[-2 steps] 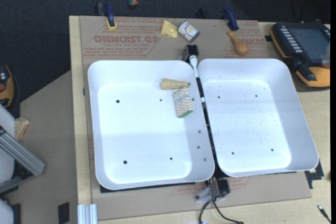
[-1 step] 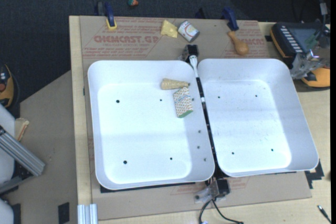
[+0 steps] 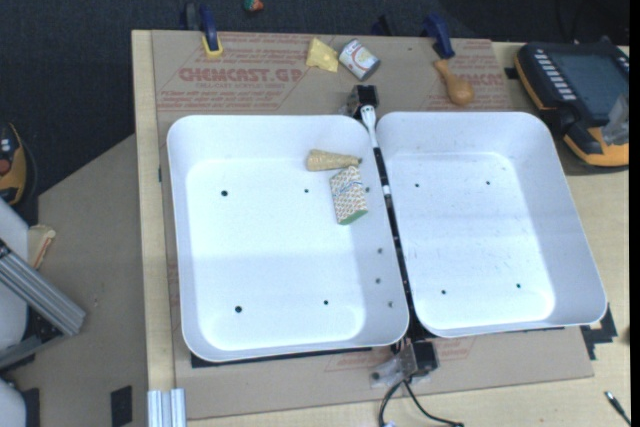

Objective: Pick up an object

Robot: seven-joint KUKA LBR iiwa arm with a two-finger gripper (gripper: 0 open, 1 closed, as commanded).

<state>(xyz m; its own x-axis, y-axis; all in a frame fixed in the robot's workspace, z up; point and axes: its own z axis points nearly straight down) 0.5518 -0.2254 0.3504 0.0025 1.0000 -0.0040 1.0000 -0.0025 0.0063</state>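
1. Left bin (image 3: 200, 245): smooth white plastic, shallow, with rounded corners.
2. Tan cone (image 3: 331, 160): rough-looking, lying in the left bin's far right part, long axis across, tip pointing right.
3. Patterned packet (image 3: 348, 194): flat and oblong, just below the cone, long axis running near to far.

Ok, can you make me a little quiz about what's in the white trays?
1. True or false: the patterned packet lies in the left bin.
2. What touches the packet's top end? A) tan cone-shaped piece B) yellow wedge C) blue clamp
3. Fill in: the wooden-handled tool lies on the board behind the ____ bin.

Key: 1 true; 2 A; 3 right.
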